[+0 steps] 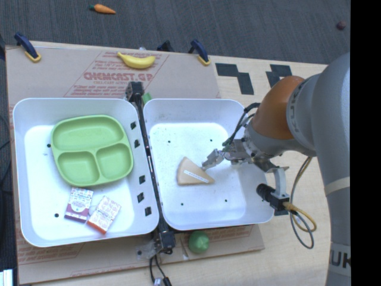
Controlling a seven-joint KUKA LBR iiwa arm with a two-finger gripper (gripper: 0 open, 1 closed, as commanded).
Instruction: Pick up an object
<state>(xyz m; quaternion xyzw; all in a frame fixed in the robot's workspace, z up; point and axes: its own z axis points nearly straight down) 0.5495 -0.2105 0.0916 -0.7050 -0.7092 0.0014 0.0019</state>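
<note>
Fingers [212, 159] sit just right of the cheese wedge [193, 173], spread unclear to you; approach step, next close in onto it.

You are looking at a robot lab. A big grey robot arm [333, 130] reaches over a desk [178, 70] covered in cardboard held by clamps [27, 46]. Two white bins [196, 107] hold toy food, with cables [300, 219] nearby.

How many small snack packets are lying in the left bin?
2. One packet and a second packet lie side by side in the left bin, just below the green tray. None seems hidden.
</note>
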